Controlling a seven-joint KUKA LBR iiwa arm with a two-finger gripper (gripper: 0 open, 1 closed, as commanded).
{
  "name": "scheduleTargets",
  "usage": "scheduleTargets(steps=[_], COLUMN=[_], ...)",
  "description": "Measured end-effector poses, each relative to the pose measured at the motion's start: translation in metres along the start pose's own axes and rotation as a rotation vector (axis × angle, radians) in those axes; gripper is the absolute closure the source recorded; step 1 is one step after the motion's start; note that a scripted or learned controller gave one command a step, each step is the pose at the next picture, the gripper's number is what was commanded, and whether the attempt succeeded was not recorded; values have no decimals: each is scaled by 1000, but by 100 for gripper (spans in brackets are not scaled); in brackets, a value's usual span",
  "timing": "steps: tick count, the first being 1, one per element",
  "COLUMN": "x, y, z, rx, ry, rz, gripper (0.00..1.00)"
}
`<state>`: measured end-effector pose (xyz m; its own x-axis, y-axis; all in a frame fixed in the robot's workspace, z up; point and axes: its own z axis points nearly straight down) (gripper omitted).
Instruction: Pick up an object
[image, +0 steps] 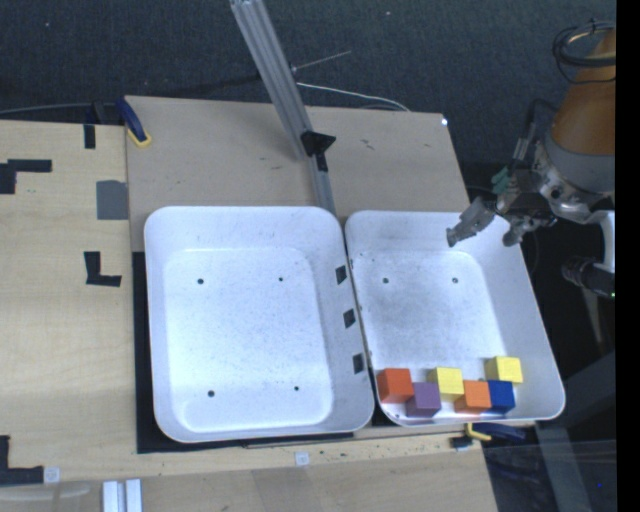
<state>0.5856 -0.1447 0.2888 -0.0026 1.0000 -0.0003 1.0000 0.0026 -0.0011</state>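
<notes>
On the left stands the left bin (245, 320), a shallow white tray with nothing inside it that I can see. Next to it, touching along the inner edge, is the right bin (450, 320). All the small blocks are collected at its near edge: an orange block (396, 383), a purple block (427, 398), a yellow block (449, 380), a second orange block (477, 394), a blue block (501, 396) and another yellow block (507, 369). They lie close together, several touching; probably they slid there because the bin floor slopes to this side. Any of them can be the object to pick.

At the far right, the gripper (487, 228) hovers over the far right corner of the right bin, well apart from the blocks. Its two fingers are spread apart and hold nothing. The wrist is tilted, with the fingers pointing down and to the left.
</notes>
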Motion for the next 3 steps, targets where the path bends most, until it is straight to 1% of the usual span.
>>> scheduleTargets(steps=[1, 2, 3], x=[-54, 5, 80], y=[4, -12, -35], z=[-25, 10, 36], rx=[-3, 4, 4], ry=[-2, 2, 3], rz=[4, -2, -5], gripper=[0, 0, 0])
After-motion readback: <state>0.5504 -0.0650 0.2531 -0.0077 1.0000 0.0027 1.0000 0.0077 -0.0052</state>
